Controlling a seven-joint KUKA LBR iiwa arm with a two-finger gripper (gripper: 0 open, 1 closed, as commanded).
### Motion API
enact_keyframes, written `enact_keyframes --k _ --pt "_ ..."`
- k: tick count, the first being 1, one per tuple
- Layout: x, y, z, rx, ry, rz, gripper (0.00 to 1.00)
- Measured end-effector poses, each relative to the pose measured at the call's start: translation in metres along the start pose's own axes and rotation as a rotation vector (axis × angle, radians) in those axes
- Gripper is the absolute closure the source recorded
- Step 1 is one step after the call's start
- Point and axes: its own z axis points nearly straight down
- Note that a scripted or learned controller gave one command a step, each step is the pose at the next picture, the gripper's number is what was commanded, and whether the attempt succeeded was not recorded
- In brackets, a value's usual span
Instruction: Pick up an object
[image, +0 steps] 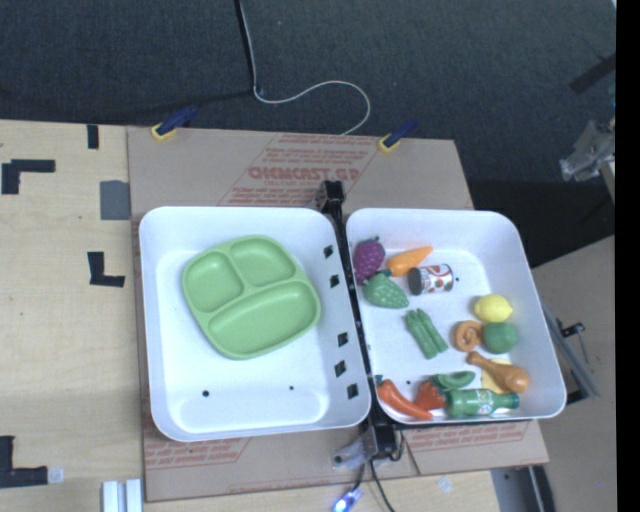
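The right bin (505, 235) holds several toy foods. Purple grapes (368, 257), an orange carrot (410, 261) and a small can (433, 279) lie near its far left side, with a green leafy vegetable (385, 292) just below them. A green bean bundle (425, 333) lies in the middle. A yellow lemon (493, 308), a green lime (501, 338) and an orange pretzel (466, 335) sit at the right. Along the near wall are a drumstick (500, 373), a green bottle (480, 403) and a red pepper (400, 399).
The left bin (165, 385) holds a green divided plate (250, 295). Both bins rest on a cardboard sheet (290, 165) on the wooden bench. A white cable (300, 95) loops behind them. A grey metal part (590, 155) sticks in at the upper right edge.
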Motion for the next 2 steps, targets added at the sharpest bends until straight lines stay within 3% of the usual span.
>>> enact_keyframes --k 2 --pt "0.003 -0.1 0.138 0.009 0.004 -0.002 1.0"
